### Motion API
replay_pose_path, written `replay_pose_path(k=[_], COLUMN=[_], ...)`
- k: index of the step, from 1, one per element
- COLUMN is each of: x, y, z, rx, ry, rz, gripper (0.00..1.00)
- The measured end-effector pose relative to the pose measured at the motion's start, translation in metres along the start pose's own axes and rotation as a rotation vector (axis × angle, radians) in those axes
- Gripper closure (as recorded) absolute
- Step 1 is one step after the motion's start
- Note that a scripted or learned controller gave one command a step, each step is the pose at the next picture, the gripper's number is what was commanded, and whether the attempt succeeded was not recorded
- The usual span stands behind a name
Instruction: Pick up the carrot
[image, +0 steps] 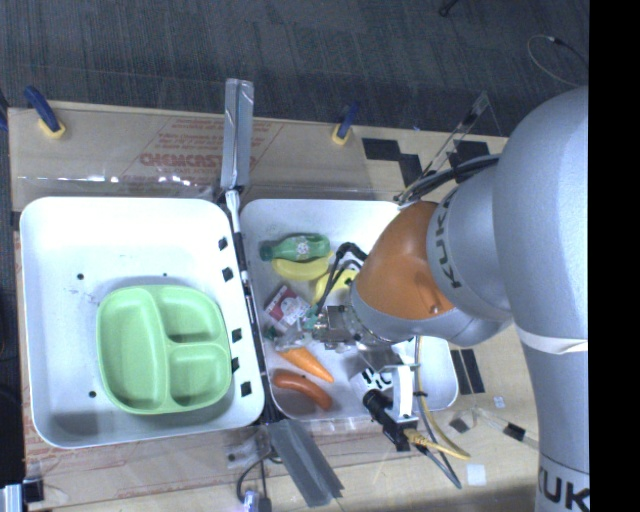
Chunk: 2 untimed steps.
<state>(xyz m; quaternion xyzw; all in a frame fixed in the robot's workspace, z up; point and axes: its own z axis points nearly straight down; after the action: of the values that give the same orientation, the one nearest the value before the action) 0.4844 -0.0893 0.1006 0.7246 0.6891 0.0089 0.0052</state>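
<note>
Two shallow white plastic bins sit side by side on the table. Left bin (40, 330) holds a light green three-compartment plastic tray (165, 347). Right bin (440, 385) has a green bottle-like item (297, 246), yellow banana (303, 267), small printed packet (285, 305), the small orange tapered carrot (307, 364) at near left, and a red-orange sausage-shaped item (300, 388) just nearer. Pincer (330, 328) hovers just beyond the carrot; grip state can't be told. Best: centre over the carrot, close across its width, avoid the sausage-shaped item.
</note>
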Motion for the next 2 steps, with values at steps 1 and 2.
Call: replay_pose_path(k=[1,2], x=[0.001,0.0011], y=[0.0024,0.0023], z=[-0.0102,-0.0101], rx=[-0.004,-0.004], ry=[0.0,0.0], rz=[-0.008,-0.008], gripper=[1.0,0.0])
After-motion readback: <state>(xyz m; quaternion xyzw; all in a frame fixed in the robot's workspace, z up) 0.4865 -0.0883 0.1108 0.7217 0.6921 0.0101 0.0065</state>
